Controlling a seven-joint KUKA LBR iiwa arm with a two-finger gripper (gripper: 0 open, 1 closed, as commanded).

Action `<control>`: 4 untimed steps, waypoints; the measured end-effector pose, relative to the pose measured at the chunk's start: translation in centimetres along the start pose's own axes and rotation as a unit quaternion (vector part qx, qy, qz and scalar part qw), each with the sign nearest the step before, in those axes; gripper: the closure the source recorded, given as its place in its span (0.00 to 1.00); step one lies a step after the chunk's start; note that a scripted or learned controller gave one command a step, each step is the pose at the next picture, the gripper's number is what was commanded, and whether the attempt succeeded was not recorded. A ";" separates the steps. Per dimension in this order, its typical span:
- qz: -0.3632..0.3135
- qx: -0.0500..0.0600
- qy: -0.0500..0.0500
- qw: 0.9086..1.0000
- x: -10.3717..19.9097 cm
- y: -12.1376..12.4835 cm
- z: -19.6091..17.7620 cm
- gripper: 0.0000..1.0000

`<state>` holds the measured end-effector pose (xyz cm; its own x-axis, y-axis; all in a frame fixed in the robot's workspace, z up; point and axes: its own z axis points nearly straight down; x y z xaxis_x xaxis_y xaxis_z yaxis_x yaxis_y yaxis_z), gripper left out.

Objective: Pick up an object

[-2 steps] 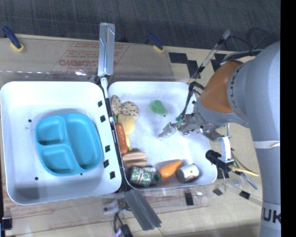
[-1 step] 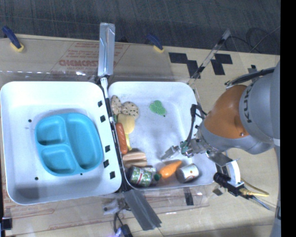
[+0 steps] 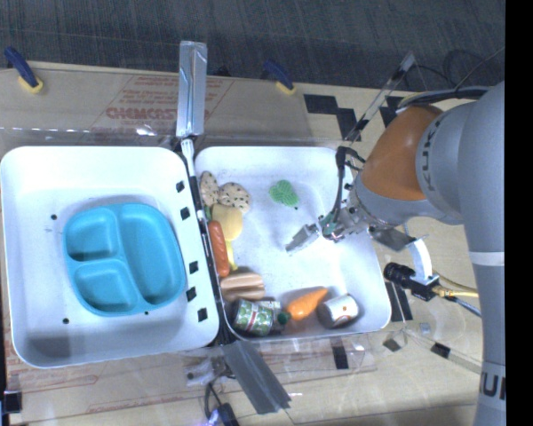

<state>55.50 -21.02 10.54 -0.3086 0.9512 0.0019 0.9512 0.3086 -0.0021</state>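
The gripper (image 3: pixel 304 236) hung low over the middle of the right bin (image 3: pixel 355 165), reaching in from the right. Its tip was small and blurred, so how wide it stood could not be told, and nothing could be seen caught in it. The bin floor under it was bare.

The nearest things lay apart from it. A green piece (image 3: pixel 284 193) sat up and to its left. Along the bin's left wall lay cookies (image 3: pixel 224 193), a yellow piece (image 3: pixel 232 223), a red sausage (image 3: pixel 218 247) and a hot dog (image 3: pixel 242 283), crowded together so that their edges were hard to separate. Along the near wall lay a green can (image 3: pixel 256 317), a carrot (image 3: pixel 306 303) and a small white cup (image 3: pixel 340 309) with a red mark, close together.

The grey arm (image 3: pixel 480 162), with its orange band (image 3: pixel 400 158), covered the bin's right rim. The left bin (image 3: pixel 35 176) held a blue tray (image 3: pixel 123 257) with three compartments.
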 end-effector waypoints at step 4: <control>-0.050 0.000 0.000 0.999 6.3 -6.1 -8.7 0.00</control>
<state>47.82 -16.92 19.29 -0.4019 0.9157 0.0016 0.9157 0.4019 -0.0027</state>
